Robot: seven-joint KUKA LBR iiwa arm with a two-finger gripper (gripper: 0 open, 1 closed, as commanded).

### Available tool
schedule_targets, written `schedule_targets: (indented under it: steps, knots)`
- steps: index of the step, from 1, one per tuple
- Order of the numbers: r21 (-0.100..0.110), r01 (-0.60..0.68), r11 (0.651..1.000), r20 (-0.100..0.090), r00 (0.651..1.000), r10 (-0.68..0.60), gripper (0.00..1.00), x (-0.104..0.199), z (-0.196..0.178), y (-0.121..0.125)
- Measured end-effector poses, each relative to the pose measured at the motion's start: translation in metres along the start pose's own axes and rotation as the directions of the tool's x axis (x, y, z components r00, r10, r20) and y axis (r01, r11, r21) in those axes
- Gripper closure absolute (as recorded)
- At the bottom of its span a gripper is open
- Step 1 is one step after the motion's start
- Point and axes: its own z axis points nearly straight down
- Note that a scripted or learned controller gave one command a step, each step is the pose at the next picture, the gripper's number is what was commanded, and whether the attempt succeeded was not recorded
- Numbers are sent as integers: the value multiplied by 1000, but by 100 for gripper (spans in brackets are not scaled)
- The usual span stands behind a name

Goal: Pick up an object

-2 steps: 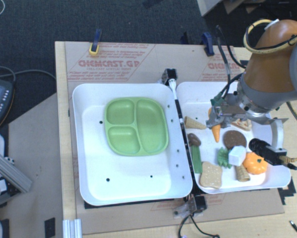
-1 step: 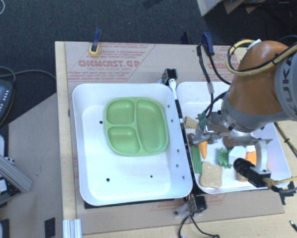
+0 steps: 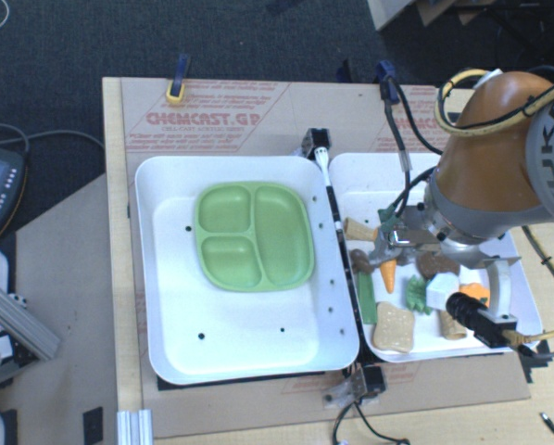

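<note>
Gripper (image 3: 395, 240) above crowded toy food (image 3: 388, 274)

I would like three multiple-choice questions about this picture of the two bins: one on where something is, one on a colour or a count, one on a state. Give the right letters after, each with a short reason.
1. Where does the green tray lie?
A. In the left bin
B. In the right bin
C. On the floor

2. How many compartments does the green tray have?
A. Two
B. Three
C. Five

3. How does the green tray sit?
A. Flat, open side up
B. Upside down
C. Standing on its edge

Answers:
1. A: the tray rests on the floor of the left bin, while the small food-like items such as the orange carrot and the slice of bread lie in the right bin.
2. B: two small sections on its left and one long section on its right.
3. A: its hollow sections face the camera.
</note>
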Motion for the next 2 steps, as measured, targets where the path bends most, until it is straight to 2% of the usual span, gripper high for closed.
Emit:
schedule_targets:
  steps: [1, 2]
  knots:
    - [5, 1, 1000, -1, 1000, -1, 100, 8, 9, 2]
    - [5, -1, 1000, -1, 1000, 1, 100, -2, 9, -10]
